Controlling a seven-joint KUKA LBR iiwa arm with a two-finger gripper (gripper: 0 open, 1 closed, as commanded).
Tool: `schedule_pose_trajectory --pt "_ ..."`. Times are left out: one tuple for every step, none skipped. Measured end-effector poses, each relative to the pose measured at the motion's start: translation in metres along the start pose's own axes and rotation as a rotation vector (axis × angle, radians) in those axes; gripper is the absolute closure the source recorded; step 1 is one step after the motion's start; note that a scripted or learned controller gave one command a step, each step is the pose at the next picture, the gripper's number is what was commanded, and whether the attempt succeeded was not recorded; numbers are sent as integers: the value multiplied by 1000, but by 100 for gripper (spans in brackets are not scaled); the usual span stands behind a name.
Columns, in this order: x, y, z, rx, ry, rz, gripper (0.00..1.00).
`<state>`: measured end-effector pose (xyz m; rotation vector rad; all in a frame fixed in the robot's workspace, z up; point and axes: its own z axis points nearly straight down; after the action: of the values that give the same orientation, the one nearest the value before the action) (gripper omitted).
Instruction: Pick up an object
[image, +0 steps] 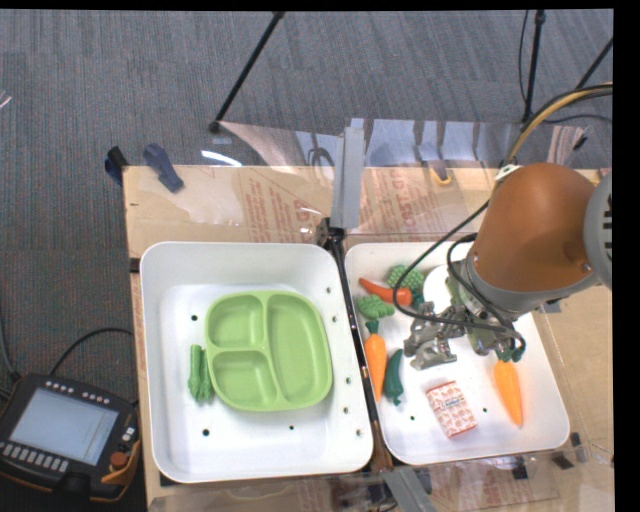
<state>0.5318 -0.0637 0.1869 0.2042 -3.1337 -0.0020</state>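
Orange and leafy green mark the toy vegetables scattered across the right bin (555, 425), where my gripper (432, 343) hangs low over the white floor near the bin's middle. Whether my fingers are spread or closed I cannot tell from this slanted view, and nothing shows between them. A carrot (375, 362) lies just left of my gripper, its green top pointing up the frame, and a dark green vegetable (394, 375) lies close beside it on the right. Another carrot (509, 390) rests to my right with its tip toward the near rim. A small red-and-white printed box (450, 409) sits below my gripper, toward the front of the bin. Further back, a red-orange piece (385, 291) lies slantwise beside a knobbly green one (404, 277), and a leafy green floret (374, 308) lies just under them. My orange band (535, 235) bulks over the bin's upper right, cables looping beneath it. In the left bin (160, 300), a light green divided plate (268, 350) sits at the centre, a ribbed green vegetable (201, 374) lying just beside its left edge. A teach pendant (65, 435) rests on the floor at lower left.
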Motion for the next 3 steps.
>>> schedule_pose_trajectory --pt "-58 51 -69 0 -7 113 100" --pt "-67 -41 0 -2 2 -284 100" --pt "-96 -63 101 -2 0 -132 100"
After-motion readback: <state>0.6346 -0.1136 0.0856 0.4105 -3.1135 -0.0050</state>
